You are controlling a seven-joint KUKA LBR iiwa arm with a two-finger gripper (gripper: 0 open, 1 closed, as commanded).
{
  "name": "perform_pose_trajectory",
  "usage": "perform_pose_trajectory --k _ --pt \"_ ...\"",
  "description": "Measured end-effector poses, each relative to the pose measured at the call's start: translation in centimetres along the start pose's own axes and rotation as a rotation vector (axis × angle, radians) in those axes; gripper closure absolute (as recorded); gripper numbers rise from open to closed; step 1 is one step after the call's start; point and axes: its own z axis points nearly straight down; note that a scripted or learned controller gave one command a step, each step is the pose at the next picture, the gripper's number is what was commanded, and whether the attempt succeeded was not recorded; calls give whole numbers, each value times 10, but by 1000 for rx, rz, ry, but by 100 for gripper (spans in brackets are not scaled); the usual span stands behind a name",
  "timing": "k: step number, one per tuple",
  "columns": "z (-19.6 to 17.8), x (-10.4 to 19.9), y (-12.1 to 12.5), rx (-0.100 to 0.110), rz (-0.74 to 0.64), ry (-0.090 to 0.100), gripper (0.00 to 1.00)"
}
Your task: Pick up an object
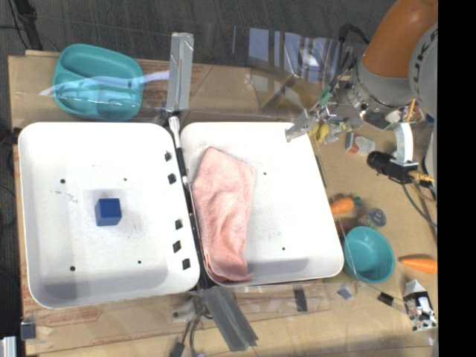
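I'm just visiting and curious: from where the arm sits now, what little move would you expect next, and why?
Probably a short swing toward the pink cloth, then a descent. The gripper hangs at the right bin's upper right corner with nothing seen between its fingers. The cloth, bunched along that bin's left side, is the nearest thing to pick; the blue cube lies farther off in the left bin.

Two white bins side by side on table (245, 88). Left bin (44, 147): blue cube (108, 211), left of centre. Right bin (297, 199): pink towel (223, 214), crumpled lengthwise along left wall. Gripper (301, 129) above right bin's upper-right corner, arm (394, 43) entering from upper right. Teal scoop (97, 80) on table beyond left bin. Teal bowl (370, 253) just beside right bin's lower-right corner. Two carrots: one (342, 205) near right bin's right wall, one (418, 263) right of bowl.
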Motion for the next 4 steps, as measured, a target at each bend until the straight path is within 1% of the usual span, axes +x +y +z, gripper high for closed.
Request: perform_pose_trajectory --k 1,2,3,4 --pt "96 142 13 0 -180 0 0" --pt "195 87 6 -2 -242 0 0" --pt "193 99 31 -6 -116 -2 0" --pt "192 109 50 -8 -211 -1 0"
